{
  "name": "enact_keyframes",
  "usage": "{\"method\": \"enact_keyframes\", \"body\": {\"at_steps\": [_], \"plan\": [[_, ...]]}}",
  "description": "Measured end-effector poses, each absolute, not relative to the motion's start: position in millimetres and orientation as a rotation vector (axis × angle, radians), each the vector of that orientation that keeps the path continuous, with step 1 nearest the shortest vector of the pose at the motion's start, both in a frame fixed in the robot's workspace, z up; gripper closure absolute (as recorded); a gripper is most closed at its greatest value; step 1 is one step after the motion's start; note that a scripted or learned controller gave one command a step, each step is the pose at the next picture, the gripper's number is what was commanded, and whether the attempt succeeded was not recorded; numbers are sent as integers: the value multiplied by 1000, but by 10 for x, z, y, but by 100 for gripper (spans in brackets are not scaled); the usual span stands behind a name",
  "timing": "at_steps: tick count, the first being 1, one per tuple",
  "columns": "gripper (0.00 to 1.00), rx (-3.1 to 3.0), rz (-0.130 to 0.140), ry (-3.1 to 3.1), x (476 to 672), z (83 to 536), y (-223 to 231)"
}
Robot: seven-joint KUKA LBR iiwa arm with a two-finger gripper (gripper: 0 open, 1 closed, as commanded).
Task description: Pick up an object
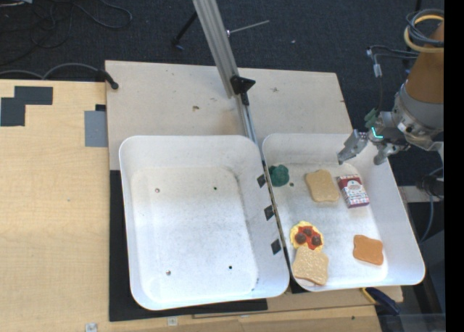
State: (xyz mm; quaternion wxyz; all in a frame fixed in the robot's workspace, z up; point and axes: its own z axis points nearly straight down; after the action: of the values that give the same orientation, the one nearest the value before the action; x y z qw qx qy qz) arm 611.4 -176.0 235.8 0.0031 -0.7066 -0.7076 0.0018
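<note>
My gripper (pixel 366 151) hangs over the far right corner of the right bin (pixel 406 251), its two fingers spread apart and open with nothing between them. Just below it lies a small red carton (pixel 353 191). To the carton's left is a tan bread slice (pixel 322 185), and a dark green lump (pixel 278 174) sits by the divider. Nearer the front lie a yellow pastry with red topping (pixel 307 235), a piece of toast (pixel 310 267) and an orange slab (pixel 368 250).
The left bin (pixel 145 156) stands beside the right one, with small black clips (pixel 269 212) along the shared wall. A slanted aluminium rail (pixel 217 40) rises behind the bins. A wooden table (pixel 51 207) lies to the left.
</note>
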Motion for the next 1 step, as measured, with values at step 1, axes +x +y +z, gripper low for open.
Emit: {"method": "enact_keyframes", "body": {"at_steps": [1], "plan": [[0,-2216,2,-2223,6123,2384,-1760]]}}
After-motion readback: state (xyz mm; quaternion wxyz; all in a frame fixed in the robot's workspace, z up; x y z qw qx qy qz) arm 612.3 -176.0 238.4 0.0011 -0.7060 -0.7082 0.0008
